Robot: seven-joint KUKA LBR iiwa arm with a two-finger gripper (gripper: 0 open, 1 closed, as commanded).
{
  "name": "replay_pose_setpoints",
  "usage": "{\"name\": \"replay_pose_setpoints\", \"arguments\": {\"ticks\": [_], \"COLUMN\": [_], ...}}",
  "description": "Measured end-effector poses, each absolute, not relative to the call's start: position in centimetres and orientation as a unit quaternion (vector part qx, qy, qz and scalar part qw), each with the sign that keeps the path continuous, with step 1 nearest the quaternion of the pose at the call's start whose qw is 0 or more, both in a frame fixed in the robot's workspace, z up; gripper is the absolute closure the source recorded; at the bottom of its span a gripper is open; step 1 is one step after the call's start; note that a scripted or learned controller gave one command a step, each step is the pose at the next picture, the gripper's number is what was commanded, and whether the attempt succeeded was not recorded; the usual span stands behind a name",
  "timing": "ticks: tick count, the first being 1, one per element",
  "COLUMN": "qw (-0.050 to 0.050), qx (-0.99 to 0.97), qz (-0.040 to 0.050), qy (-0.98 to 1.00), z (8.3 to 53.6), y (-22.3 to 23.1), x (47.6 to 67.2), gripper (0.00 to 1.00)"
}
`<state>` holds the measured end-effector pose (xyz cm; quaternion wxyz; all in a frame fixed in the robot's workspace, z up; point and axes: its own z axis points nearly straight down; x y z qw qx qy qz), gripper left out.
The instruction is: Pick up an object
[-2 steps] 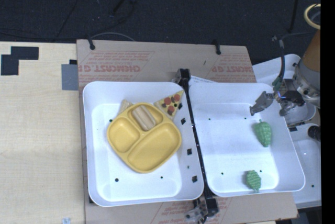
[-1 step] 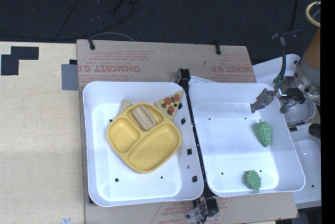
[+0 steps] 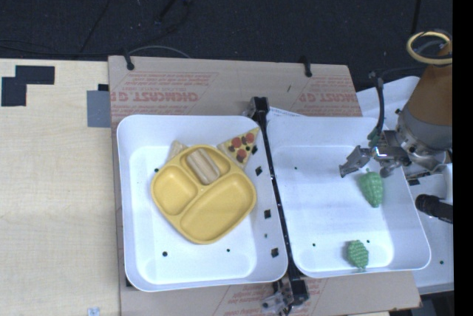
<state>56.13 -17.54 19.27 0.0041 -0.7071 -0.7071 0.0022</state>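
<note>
Gripper (image 3: 373, 159) seen over right bin (image 3: 318, 159), fingers spread, nothing pinched, green object (image 3: 372, 189) lying just below it, second green piece (image 3: 358, 254) near front wall, yellow tray (image 3: 205, 202) in left bin (image 3: 140, 159)

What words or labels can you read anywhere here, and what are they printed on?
Red print on the cardboard behind the bins: two repeated marks, upside down and too blurred to read for certain.
Red print on the cardboard's front edge: too small to read.
Nothing readable on the bins, tray or arm.
</note>
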Motion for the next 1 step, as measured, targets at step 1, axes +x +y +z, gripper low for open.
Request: {"name": "replay_pose_setpoints", "arguments": {"ticks": [1], "qw": [0.004], "qx": [-0.707], "qz": [0.0018], "qy": [-0.707], "z": [14.44], "y": [-17.07], "x": [55.23], "gripper": [0.00]}}
